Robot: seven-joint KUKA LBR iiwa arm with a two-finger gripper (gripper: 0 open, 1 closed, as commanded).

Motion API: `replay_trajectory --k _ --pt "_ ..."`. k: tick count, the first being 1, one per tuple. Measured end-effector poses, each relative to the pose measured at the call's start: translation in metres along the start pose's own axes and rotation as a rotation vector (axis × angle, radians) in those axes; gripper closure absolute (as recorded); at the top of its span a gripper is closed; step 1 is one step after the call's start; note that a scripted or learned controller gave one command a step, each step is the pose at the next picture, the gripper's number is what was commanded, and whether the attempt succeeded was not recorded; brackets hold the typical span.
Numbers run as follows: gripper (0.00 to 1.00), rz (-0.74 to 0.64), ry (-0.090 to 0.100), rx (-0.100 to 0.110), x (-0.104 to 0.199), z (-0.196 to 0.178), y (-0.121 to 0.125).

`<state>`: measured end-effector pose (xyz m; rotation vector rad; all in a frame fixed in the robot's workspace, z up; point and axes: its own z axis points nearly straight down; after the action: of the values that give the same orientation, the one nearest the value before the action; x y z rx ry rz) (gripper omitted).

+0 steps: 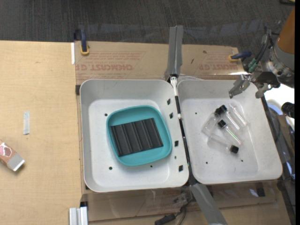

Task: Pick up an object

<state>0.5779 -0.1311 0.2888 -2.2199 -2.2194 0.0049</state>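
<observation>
Several clear plastic vials with black caps [224, 125] lie in a loose cluster in the right bin [206, 168], toward its middle. A teal square dish with dark ridges [138, 136] sits in the left bin [93, 125]. My gripper [247, 86] hangs above the right bin's far right corner, up and to the right of the vials. Its two fingers stand spread apart with nothing between them.
A vertical grey post [175, 50] rises behind the seam between the bins. Clamps [83, 45] hold the cardboard sheet at the back. On the bench to the left lie a small grey strip [26, 123] and a red-and-white tube [9, 156].
</observation>
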Motion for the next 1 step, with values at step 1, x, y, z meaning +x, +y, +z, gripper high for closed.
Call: replay_trajectory --k 1 --pt "0.0 -0.036 0.0 -0.001 -0.0328 0.1187 0.0103"
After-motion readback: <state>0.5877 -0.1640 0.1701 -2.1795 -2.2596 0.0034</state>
